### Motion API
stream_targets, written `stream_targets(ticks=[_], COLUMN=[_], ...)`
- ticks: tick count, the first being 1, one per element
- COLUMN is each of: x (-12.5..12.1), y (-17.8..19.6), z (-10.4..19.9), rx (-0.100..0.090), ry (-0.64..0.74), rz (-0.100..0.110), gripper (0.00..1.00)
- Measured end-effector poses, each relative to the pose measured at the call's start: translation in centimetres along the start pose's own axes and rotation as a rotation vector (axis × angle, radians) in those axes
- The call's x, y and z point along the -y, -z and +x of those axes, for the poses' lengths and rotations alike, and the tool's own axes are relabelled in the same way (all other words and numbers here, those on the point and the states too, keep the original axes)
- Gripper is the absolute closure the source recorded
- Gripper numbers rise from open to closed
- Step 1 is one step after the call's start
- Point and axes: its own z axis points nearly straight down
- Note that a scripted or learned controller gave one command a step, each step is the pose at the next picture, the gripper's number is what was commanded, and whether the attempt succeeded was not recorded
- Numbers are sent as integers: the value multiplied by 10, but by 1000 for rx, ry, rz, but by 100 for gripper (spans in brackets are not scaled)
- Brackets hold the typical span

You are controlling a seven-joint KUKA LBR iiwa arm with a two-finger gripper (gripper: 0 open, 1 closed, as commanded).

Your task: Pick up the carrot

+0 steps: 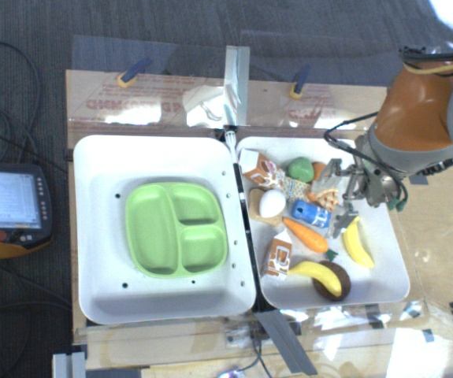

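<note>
Over the right bin point(395, 278) hangs the end effector point(344, 203), whether spread or closed I cannot tell, gripping nothing visible. Just left below it the carrot point(306, 235) lies between blue can point(310, 213) and banana point(318, 273).

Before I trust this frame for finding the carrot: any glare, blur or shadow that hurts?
Camera view: the carrot is evenly lit and fairly sharp; the gripper above it looks soft, its fingers hard to resolve; glare whitens the top right corner and the plastic sheet behind the bins; the left bin shows only faint shadow.
</note>
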Motion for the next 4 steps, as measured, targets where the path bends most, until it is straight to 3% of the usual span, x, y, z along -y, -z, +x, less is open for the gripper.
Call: stream_targets(ticks=[1, 2, 3, 4], x=[-44, -45, -39, -65], y=[-95, -85, -84, 80], z=[15, 13, 81, 40], rx=[17, 20, 0, 9], ry=[-142, -141, -237, 18], rz=[3, 5, 1, 0], gripper=[0, 100, 100, 100])
